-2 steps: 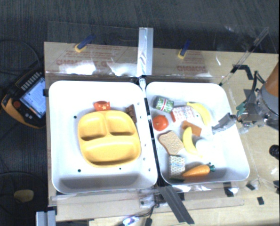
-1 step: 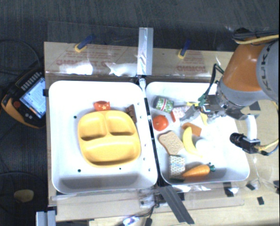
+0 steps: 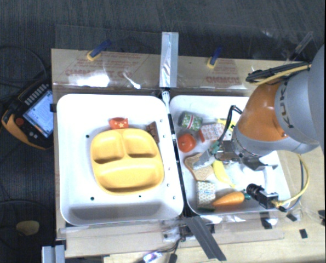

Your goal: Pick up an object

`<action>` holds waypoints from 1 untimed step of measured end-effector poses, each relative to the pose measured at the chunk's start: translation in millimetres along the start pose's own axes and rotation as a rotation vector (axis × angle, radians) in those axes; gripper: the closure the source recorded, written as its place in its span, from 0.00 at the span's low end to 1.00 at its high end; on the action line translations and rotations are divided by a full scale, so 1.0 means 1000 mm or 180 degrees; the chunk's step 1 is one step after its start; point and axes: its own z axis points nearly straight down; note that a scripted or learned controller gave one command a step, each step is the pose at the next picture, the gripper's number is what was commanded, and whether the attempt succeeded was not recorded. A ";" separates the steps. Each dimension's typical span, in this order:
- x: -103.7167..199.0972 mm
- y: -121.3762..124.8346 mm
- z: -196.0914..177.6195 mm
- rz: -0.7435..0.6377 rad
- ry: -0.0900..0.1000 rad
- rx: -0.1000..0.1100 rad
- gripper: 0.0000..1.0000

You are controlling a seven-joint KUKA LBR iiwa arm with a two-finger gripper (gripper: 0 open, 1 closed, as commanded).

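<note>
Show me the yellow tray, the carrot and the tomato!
yellow tray (image 3: 127, 160), camera view, left bin: on its wide lower compartment.
carrot (image 3: 228, 200), camera view, right bin: middle of its orange body.
tomato (image 3: 187, 142), camera view, right bin: centre of its red skin.

Fixed overhead cam, slanted, both bins (image 3: 64, 147).

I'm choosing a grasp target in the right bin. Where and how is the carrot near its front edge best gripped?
Probably at the middle of the carrot, coming straight down from above with the fingers closing across its narrow width. It lies flat and lengthwise along the front wall of the right bin, so a side approach looks blocked there, and a small box crowds its left end.
</note>
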 end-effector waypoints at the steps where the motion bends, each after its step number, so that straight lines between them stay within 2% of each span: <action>1: -0.023 0.015 0.015 -0.0965 -0.0007 -0.0053 0.00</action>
